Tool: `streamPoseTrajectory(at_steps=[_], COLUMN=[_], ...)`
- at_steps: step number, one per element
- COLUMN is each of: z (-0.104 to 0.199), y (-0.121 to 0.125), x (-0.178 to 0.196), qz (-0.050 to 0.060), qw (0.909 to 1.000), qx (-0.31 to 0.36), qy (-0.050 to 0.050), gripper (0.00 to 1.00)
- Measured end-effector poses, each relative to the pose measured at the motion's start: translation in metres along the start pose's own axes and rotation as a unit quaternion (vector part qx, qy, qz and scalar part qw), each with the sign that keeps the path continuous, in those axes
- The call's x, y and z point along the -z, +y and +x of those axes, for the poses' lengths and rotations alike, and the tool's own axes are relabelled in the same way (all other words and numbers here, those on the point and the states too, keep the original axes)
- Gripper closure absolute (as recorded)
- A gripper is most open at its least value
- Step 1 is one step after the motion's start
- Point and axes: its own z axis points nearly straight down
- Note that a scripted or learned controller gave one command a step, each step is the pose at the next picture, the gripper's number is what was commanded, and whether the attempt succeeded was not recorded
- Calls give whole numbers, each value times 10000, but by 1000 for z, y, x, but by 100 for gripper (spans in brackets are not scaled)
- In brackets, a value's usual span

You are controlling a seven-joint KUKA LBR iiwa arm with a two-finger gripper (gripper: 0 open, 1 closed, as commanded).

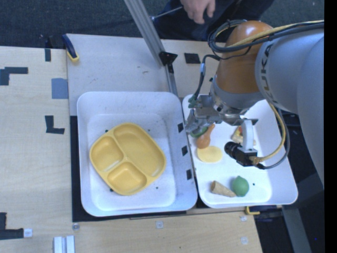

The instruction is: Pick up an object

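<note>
You look at robot lab, test cell. Industrial arm (274, 62) with orange band and loose cables (274, 141) reaches over plywood bench (31, 141). Black tape marks (52, 124) dot bench. Two white bins (131, 101) sit side by side. Plastic toy food (240, 186) and yellow tray (127, 158) serve as props. Aluminium strut (145, 25) rises behind; bystander's hand (197, 5) at top.

Arm (274, 62) in from right, wrist down.
</note>
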Motion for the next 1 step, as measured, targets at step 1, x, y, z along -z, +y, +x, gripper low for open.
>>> streamPoseTrajectory(at_steps=[1], z=[40], y=[-19], x=[-5], qz=[7], qw=[10000], qx=[-10], qy=[-8], gripper=[100])
